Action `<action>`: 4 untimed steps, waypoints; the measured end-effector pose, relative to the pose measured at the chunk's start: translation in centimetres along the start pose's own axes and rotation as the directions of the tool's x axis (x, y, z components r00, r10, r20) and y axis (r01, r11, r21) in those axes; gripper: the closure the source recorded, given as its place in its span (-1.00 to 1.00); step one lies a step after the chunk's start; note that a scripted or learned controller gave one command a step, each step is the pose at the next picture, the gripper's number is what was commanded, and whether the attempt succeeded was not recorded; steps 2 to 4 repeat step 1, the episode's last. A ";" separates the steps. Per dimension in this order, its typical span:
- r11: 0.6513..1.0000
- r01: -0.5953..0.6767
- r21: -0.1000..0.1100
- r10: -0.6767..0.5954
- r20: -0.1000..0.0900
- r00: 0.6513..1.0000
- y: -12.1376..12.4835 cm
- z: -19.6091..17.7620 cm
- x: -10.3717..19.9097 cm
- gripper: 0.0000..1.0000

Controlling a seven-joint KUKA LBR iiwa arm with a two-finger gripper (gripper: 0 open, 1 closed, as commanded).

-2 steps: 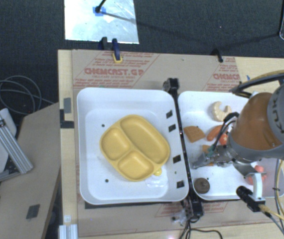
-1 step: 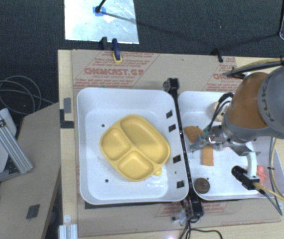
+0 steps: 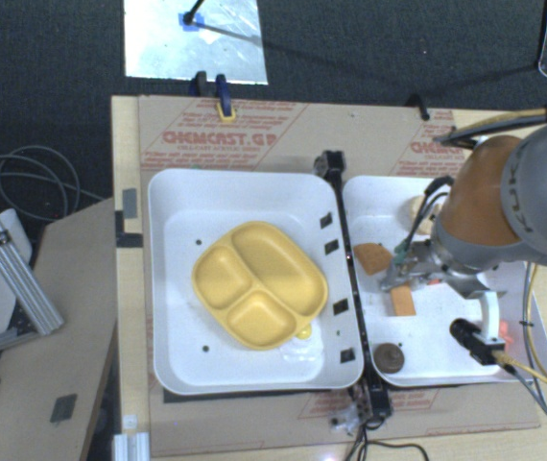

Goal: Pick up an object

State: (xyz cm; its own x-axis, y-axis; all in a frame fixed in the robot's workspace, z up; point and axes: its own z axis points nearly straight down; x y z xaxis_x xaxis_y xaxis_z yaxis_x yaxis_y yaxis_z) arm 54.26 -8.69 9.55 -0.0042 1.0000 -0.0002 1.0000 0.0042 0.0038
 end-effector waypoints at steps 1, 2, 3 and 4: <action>1.000 0.008 -0.006 -0.008 -0.003 1.000 0.4 -9.5 8.3 1.00; 1.000 0.008 -0.006 -0.008 -0.003 1.000 0.4 -9.5 8.3 1.00; 1.000 0.008 -0.006 -0.008 -0.003 1.000 0.4 -9.5 8.3 1.00; 1.000 0.008 -0.006 -0.008 -0.003 1.000 0.4 -9.5 8.3 1.00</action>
